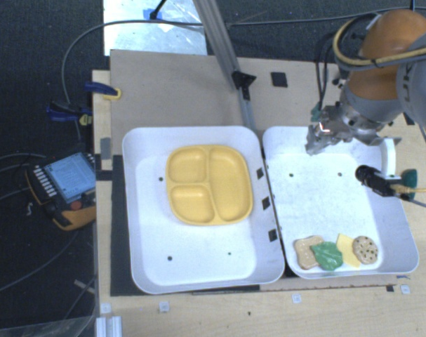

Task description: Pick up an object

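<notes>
The toy sandwich pieces (336, 251), clustered at the right bin's (318, 188) five o'clock corner, were judged light, thin and slippery, best pinched across one edge, while the claw (318, 142) hovered at twelve o'clock, its opening untellable

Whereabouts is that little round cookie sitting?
The cookie lies in the right bin's near corner, beside a yellow wedge, far from the gripper.

Gripper (318, 143) positioned over right bin (325, 188), far edge. Yellow divided plate (209, 184) sits in left bin (149, 258). Food items (335, 251) grouped at right bin's near edge.
</notes>
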Action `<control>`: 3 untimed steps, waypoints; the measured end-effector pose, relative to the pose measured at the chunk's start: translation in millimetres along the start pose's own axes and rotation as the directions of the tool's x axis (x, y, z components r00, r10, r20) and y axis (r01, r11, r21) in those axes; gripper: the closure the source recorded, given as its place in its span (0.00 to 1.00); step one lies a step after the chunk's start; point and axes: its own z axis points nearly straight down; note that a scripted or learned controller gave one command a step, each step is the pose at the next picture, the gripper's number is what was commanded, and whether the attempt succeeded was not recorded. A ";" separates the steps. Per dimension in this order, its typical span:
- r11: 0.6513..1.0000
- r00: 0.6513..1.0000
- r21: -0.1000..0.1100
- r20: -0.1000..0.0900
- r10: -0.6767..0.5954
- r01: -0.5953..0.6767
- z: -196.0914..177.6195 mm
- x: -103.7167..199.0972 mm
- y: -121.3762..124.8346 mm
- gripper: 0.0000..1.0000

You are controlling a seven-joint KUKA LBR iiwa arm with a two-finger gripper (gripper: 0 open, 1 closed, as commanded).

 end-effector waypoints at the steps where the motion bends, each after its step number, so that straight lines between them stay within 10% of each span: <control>1: 1.000 1.000 0.000 0.001 0.001 -0.001 -5.9 41.3 -16.0 1.00; 3: 1.000 1.000 0.004 0.000 -0.001 0.001 -5.2 150.7 -68.2 1.00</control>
